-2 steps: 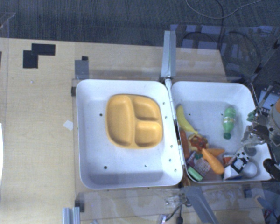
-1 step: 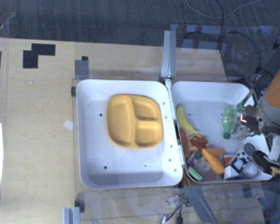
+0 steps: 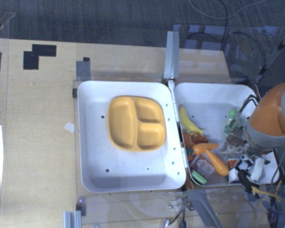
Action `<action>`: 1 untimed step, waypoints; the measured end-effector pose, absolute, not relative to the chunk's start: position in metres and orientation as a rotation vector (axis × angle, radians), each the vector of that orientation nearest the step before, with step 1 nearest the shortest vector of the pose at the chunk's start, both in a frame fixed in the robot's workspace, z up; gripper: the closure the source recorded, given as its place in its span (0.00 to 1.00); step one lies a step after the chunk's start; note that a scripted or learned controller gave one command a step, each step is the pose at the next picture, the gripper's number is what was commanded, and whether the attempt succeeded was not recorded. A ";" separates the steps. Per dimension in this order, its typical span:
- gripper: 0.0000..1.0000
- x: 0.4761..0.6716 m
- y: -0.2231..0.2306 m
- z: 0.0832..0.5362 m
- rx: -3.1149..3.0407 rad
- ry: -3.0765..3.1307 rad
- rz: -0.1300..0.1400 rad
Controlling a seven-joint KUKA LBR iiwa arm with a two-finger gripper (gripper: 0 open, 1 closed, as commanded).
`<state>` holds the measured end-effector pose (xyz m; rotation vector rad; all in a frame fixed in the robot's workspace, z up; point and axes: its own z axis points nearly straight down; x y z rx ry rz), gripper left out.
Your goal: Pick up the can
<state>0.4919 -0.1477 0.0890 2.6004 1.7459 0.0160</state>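
The can (image 3: 203, 165) lies on its side among the clutter at the right bin's (image 3: 206, 96) near edge, just left of the end effector (image 3: 237, 148). Long axis unclear. End effector state: cannot tell.

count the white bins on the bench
2. The left bin holds a yellow tray; the right bin holds a banana, a carrot and other clutter beside the arm.

Wooden bench (image 3: 42, 127) bearing two white bins (image 3: 92, 141).
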 end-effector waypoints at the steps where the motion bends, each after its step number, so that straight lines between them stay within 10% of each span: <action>1: 0.00 0.496 -0.144 0.090 2.591 1.753 0.030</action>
